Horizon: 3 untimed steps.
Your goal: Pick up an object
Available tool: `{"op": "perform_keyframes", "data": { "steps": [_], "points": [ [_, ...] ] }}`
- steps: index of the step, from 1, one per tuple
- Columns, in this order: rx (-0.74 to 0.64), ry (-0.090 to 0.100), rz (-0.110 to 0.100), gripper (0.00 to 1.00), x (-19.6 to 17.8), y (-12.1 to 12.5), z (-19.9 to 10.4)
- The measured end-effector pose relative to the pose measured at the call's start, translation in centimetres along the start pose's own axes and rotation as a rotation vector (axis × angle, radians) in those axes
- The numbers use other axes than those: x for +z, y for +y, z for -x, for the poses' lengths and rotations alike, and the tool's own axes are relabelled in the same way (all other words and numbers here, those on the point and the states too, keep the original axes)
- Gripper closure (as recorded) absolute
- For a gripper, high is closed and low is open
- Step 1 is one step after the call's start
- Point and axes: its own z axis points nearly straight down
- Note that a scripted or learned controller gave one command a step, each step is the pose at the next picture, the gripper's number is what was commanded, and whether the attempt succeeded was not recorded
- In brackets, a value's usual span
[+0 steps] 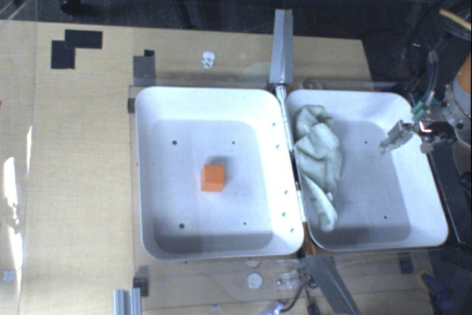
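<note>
1. the gripper (402,135) hangs at the right edge of the right bin (383,103), over its right rim and well above the floor. how far it is open cannot be told at this size, and nothing shows in its grasp.
2. judged from that, the step in hand is the approach: nothing is picked up yet, and the arm sits at the side of the work area, not over a target.
3. the nearest candidate is the crumpled pale cloth (318,158), lying along the left wall of the right bin, from its far part down toward the near corner, well apart from the gripper.
4. the other candidate is the small orange cube (213,178), alone near the middle of the left bin (158,122), further away across the divider between the bins.
5. the next move calls for travel leftward and then a descent onto one of them (the cloth is closer and soft, so it would likely bunch; the cube needs a squarer, more exact line-up).
6. no brand, label or legible writing appears on the bins, the cloth, the cube or the wooden bench (74,158).
</note>
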Motion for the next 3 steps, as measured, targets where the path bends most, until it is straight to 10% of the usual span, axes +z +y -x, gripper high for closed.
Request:
{"op": "perform_keyframes", "data": {
  "steps": [1, 2, 3],
  "points": [
    [-0.104, -0.001, 0.001, 0.00, 15.4, 4.9, 4.1],
    [-0.105, -0.002, 0.007, 1.00, 14.1, 5.2, 4.1],
    [-0.132, -0.002, 0.005, 1.00, 2.9, 13.2, -0.9]
  ]
}}
